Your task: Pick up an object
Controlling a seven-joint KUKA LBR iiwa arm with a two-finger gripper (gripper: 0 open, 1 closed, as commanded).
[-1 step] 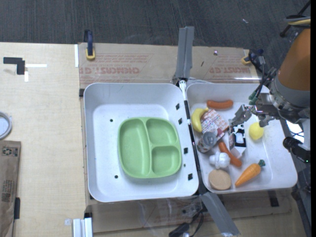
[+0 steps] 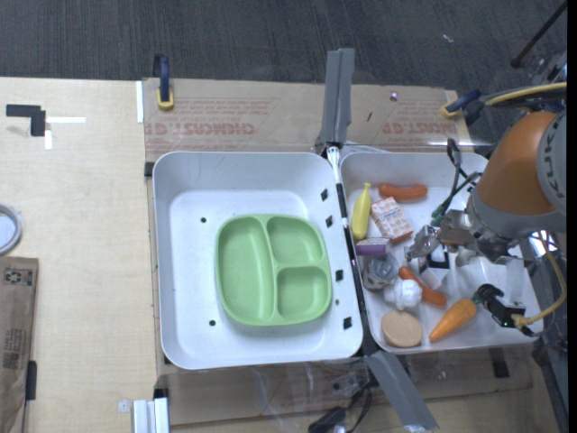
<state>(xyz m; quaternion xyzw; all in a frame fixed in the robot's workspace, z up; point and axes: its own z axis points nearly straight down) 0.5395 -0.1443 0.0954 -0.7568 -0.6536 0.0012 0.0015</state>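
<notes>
tool (image 2: 424, 248) hovers over right bin (image 2: 505, 334).

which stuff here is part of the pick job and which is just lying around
Job:
gripper
right bin with its items: banana, carrot, sausage, carton, round cookie

Lying about:
left bin
green divided plate
tape roll
blue-handled clamp

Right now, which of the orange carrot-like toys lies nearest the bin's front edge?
The fat orange carrot beside the round tan cookie; the thin reddish one lies at the back.
</notes>
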